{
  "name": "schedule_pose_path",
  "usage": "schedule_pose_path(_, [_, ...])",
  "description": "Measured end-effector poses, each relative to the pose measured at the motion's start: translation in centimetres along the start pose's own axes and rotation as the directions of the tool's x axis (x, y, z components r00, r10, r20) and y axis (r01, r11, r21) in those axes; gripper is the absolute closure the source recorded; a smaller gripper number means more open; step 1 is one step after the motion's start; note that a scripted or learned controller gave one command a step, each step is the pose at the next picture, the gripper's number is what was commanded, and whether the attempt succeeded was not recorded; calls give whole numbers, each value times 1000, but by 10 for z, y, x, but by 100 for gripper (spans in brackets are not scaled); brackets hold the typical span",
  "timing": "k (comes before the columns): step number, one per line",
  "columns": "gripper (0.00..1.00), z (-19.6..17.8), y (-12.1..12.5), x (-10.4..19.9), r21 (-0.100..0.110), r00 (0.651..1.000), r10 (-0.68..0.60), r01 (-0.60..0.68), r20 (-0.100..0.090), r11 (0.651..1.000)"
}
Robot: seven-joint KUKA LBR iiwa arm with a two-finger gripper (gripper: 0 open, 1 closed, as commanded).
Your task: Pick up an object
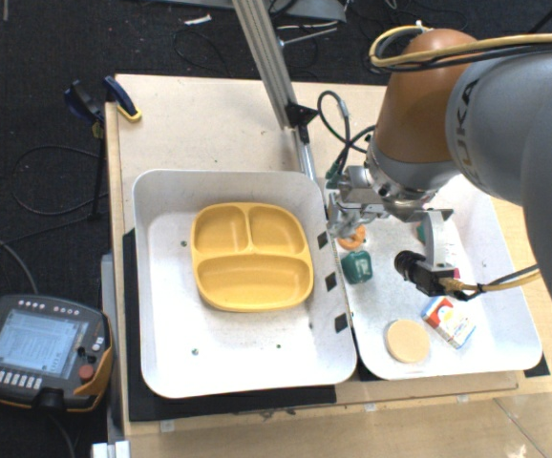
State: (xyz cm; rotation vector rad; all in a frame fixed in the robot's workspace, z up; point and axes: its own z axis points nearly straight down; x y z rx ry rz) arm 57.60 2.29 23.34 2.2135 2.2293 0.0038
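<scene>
Trouble looks likely at the bin wall: gripper (pixel 350 225) hangs over the green cup (pixel 357 266), hard against the right bin's (pixel 505 351) left edge. Finger state I cannot tell; a nudge could tip the cup.

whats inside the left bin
The left bin holds one yellow divided tray, lying flat; its three compartments hold nothing. Whatever lies under the tray is covered and cannot be seen.
</scene>
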Motion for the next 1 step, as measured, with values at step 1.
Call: schedule_pose_path(1, [100, 6, 14, 50, 1, 1000, 0, 0, 0, 1000])
